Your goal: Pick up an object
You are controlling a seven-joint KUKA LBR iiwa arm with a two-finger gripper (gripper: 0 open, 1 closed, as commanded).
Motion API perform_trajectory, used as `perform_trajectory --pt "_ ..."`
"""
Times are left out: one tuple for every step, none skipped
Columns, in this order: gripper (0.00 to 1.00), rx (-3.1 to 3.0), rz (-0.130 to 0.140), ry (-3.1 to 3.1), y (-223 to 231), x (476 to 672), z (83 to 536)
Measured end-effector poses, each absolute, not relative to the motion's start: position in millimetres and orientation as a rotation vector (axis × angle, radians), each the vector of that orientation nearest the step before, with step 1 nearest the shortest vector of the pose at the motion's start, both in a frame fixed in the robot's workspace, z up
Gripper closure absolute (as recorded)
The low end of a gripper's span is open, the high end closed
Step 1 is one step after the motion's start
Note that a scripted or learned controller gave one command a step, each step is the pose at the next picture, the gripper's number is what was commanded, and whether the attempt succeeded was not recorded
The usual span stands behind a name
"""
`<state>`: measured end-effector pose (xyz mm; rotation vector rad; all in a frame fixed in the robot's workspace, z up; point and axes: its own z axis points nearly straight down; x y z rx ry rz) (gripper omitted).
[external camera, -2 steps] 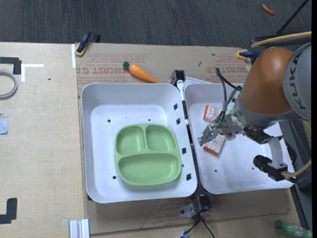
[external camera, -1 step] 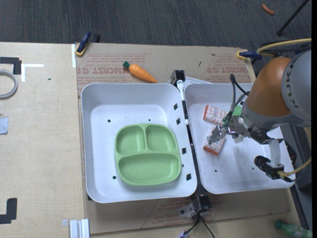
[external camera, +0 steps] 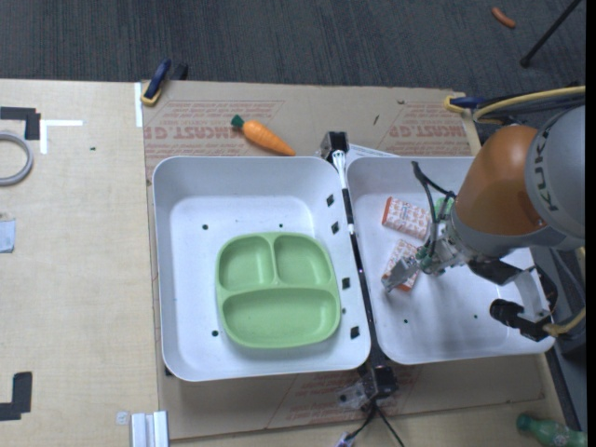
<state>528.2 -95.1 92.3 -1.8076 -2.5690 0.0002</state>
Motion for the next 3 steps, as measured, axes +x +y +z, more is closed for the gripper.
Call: perform_trajectory --pt "1.0 -1.812 -0.001 -2.568 -95.7 529.1 102.2" --pt "0.0 -1.812 -0.001 -2.568 -95.6 529.1 102.2" --pt "0.0 -1.608 0.001 -2.699 -26.9 609.8 192.2"
